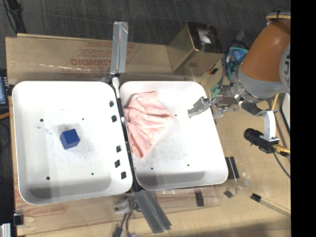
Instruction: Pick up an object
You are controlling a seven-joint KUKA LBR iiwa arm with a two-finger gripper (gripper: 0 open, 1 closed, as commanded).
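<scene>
The hand is hovering at the right bin's far right edge, its state unclear. The cloth is lying left of it, against the bin's left wall, stretching near-to-far.

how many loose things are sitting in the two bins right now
2: a blue cube in the left bin, a pink cloth in the right bin. The cloth might hide something.

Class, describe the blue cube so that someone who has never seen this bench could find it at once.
Start at the two white bins side by side and take the left bin, the one away from the arm. The blue cube sits alone on its floor, left of centre. It is small, solid and blue, unlike the crumpled pink cloth in the right bin.
</scene>
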